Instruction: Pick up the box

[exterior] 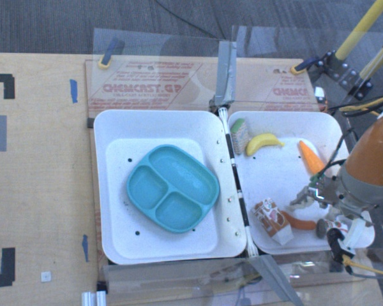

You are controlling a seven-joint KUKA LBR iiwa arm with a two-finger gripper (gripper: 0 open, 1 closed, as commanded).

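**Box crowded at the bin wall; grasp at risk**

The box (pixel 272 220) lay tilted at about 7 o'clock in the right bin (pixel 335 127), close to the divider and the near wall. An orange-red piece (pixel 299 223) touched its 3 o'clock side. The hand (pixel 308 197) hovered just beside the box, toward 2 o'clock; I could not tell whether it was spread or pressed together (wrist hardware muddled the view).

Likely trouble: pinching the orange-red piece instead, or nudging the box against the wall. The banana (pixel 263 143) and carrot (pixel 311 157) sat well apart, toward 12 o'clock.
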